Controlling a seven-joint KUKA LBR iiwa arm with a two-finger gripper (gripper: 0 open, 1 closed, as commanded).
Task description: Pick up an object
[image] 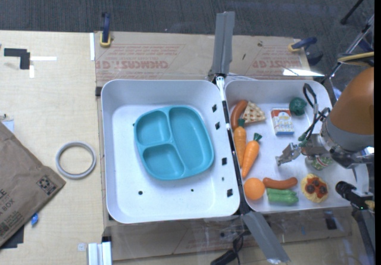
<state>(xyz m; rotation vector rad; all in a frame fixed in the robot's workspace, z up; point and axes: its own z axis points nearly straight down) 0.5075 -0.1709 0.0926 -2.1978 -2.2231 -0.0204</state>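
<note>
Your tool [288, 155] is hovering over the right bin [266, 87], above the sausage [280, 183]; I cannot tell its opening.

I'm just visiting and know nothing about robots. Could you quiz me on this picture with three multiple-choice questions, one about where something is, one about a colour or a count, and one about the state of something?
1. Where does the divided plate lie?
A. In the left bin
B. In the right bin
C. On the bench beside the tape roll

2. How many compartments does that plate have?
A. Two
B. Three
C. Five

3. How does the gripper stand?
A. Resting on the divided plate
C. Parked outside both bins, over the cardboard
B. Over the right bin, among the toy food, with nothing visible between its fingers

Answers:
1. A, the turquoise plate sits in the middle of the left bin.
2. B, its ridges mark off two upper sections and one lower.
3. B, it is near the sausage and the carrot, gripping neither.
</note>
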